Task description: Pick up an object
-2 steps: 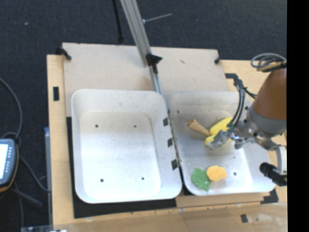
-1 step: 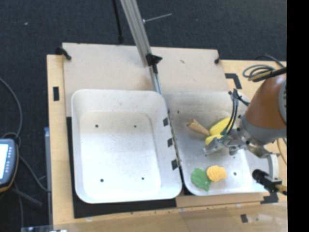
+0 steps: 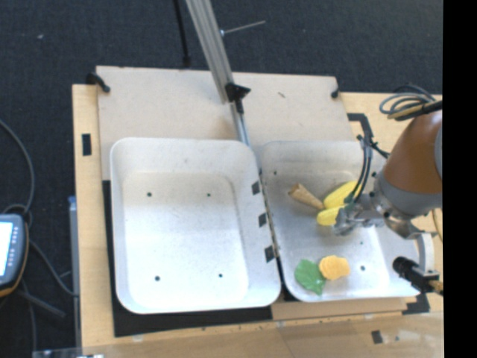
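Yellow banana-shaped piece (image 3: 333,203) lies in the right bin (image 3: 298,159), long axis slanted from lower left to upper right, its lower end touching the jaws (image 3: 344,221); how far the jaws are open cannot be made out, nor whether they grip it. Tan cone (image 3: 305,195) sits just left of the jaws, tip pointing up-left. Orange disc (image 3: 334,267) and green piece (image 3: 308,276) lie touching each other below the jaws; left bin (image 3: 182,159) is well apart on the table (image 3: 89,200).

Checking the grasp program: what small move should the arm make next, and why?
Probably close and lift slightly. The claw sits low in the right bin, right against the yellow objects; whether it grips one is unclear, so a small lift would test it.
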`<action>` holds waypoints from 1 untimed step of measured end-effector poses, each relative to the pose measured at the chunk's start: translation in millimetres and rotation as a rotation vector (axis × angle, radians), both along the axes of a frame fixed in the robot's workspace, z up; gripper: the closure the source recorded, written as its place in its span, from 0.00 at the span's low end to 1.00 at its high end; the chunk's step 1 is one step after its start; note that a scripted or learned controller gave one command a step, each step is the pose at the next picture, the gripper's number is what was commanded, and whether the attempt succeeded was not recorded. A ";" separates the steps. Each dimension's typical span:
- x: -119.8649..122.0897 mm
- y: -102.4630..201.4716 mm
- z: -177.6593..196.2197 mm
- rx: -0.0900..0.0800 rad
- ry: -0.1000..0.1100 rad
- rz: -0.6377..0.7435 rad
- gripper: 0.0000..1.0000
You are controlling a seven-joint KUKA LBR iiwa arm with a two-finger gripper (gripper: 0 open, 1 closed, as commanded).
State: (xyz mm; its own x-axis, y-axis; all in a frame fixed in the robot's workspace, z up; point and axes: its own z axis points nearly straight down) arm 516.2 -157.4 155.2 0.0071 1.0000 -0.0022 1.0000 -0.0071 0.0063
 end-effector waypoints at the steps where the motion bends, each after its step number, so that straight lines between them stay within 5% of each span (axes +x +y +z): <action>1: 2.0 -0.3 43.3 0.000 0.000 0.010 1.00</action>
State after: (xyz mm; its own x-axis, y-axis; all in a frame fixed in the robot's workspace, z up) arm 518.2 -157.8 198.5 -0.0027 1.0000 -0.0024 1.0000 0.0027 0.0067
